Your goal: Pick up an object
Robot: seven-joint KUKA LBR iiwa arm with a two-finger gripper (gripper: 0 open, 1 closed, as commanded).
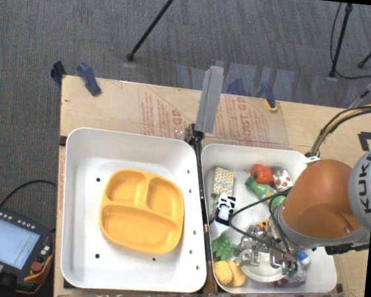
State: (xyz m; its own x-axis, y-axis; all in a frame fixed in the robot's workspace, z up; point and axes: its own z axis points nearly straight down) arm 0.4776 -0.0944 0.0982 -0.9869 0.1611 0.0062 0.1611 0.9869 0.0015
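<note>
So the worktop (130, 108) is carrying two white bins side by side. A yellow divided plate (143, 211) is sitting in the left bin (83, 166), while the right bin (320, 276) is cluttered with small toys: a checkered block (223, 180), a red-and-green vegetable (259, 175), a black-and-white piece (224, 208), something green (223, 248) and a corn cob (225, 271) at the near edge. The tool (261, 252) is being held low over the near part of that pile, above a white dish (261, 270); whether it's apart or together can't be told, too much metal and clutter.
</note>
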